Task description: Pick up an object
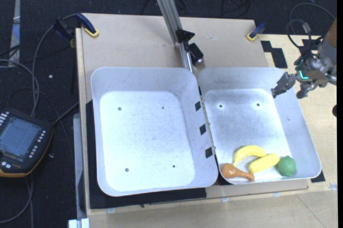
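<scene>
My claw [291, 87] hangs released at the frame's right edge, grasping nothing. I should descend squarely over the green ball [287, 166], lower right, then close.

The scene is evenly and brightly lit; faint glare is seen on the bins [144, 79]; slight softness is noted throughout.

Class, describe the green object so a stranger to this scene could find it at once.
Start at the right bin of the two white ones and go to its near right corner, where a few toys cluster. The green ball is rightmost, beside the bananas. It alone is round and green; its neighbours are yellow or orange and elongated.
</scene>
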Tool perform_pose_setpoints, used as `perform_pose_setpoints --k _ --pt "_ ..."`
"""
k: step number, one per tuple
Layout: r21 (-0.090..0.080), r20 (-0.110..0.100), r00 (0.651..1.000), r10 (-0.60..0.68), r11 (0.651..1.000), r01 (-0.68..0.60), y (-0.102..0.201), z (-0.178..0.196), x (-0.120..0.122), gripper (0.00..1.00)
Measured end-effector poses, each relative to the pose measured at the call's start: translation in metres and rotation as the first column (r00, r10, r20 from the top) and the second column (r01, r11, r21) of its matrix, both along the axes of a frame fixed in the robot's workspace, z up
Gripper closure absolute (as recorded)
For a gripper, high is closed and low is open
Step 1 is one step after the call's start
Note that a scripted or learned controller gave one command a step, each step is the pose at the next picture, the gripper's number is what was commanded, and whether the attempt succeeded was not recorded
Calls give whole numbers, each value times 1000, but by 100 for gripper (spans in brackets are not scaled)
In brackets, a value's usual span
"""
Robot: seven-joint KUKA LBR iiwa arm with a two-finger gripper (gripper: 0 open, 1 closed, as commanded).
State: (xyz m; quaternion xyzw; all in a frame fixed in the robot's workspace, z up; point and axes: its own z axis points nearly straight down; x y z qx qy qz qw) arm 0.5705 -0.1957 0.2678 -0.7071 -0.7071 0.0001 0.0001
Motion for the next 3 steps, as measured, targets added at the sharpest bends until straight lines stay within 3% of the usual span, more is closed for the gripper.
perform_pose_setpoints --k 1,3 --pt "0 0 1000 0 1000 0 0 0 0 0" --pt "1 -3 1000 0 1000 0 6 -87 3 0"
